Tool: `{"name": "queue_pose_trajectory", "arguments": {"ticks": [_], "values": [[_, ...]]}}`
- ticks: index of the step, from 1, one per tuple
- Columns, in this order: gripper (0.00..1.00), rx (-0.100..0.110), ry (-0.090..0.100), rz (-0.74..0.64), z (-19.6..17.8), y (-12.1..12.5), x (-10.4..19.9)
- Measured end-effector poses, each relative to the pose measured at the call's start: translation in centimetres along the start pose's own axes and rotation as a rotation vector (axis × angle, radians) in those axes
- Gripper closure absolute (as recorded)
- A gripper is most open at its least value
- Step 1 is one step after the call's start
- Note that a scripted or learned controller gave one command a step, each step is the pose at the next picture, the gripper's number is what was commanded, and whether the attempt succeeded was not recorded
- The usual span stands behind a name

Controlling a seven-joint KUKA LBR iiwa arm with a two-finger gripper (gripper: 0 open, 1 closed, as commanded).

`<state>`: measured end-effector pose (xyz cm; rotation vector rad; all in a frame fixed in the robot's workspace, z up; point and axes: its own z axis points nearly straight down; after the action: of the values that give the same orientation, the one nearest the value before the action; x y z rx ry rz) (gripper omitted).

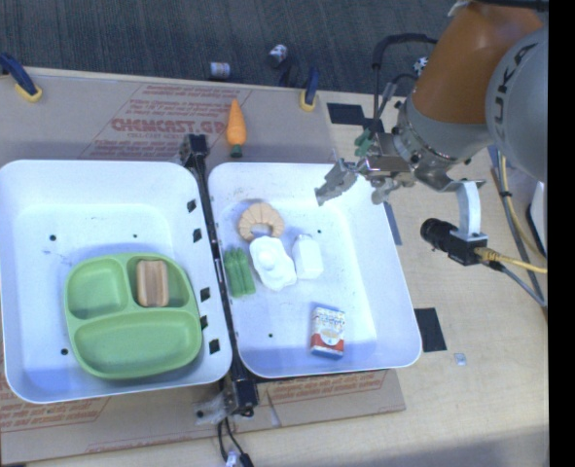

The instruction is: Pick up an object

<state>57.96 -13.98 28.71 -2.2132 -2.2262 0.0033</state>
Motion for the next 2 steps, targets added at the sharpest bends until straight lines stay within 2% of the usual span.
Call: {"name": "queue_pose_trajectory", "arguments": {"ticks": [1, 2], "values": [[0.00, 0.002, 0.001, 0.000, 12.4, -7.4, 4.1], [0.00, 0.001, 0.000, -0.001, 19.6, -5.9, 2.7]]}}
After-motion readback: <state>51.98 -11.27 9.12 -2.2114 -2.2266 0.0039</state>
